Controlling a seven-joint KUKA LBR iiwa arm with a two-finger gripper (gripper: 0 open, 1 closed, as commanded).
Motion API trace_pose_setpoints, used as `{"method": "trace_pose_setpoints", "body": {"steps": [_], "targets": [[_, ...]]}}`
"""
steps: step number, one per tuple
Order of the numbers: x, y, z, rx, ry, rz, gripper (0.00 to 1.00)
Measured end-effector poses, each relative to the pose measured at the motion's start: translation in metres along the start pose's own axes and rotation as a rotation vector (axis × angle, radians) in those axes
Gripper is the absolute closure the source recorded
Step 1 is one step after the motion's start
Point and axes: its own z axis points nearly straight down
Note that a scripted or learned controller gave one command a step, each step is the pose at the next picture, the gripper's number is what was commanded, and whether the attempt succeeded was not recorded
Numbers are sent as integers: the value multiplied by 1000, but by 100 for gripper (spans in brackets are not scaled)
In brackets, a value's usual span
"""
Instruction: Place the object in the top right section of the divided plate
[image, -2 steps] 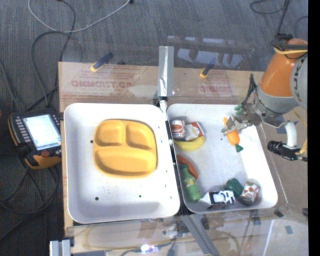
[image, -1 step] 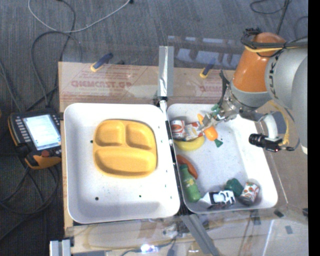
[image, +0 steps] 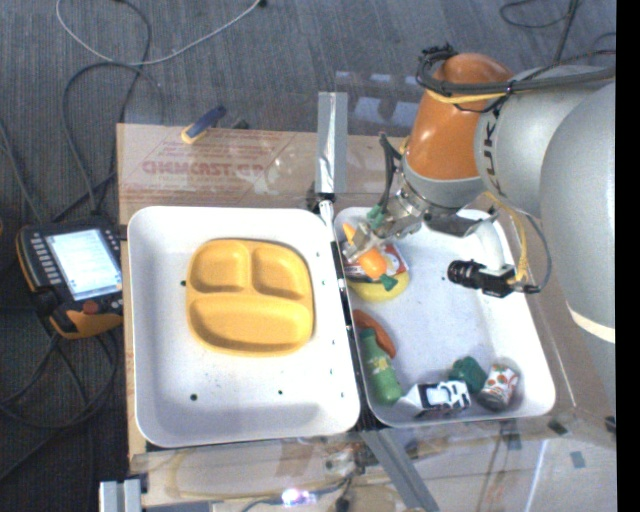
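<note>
Orange toy sits just right of the yellow divided plate, hand directly over it; can't tell if open or closed. Confirm grip, lift clear, carry to the plate's top right section.

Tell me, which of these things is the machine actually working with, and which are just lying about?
For the job: yellow plastic divided plate; orange-and-yellow toy, nearest the grey-and-orange arm, so probably the pick.
Lying about: green plastic bottle; black-and-white toy car; red-and-white rounded toy; dark green lump; handheld screen controller.
</note>
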Motion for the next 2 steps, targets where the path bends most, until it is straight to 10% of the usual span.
{"method": "trace_pose_setpoints", "body": {"steps": [1,2], "targets": [[50,65,-50,0,-1,119,100],[49,64,-50,1,-3,120,0]]}}
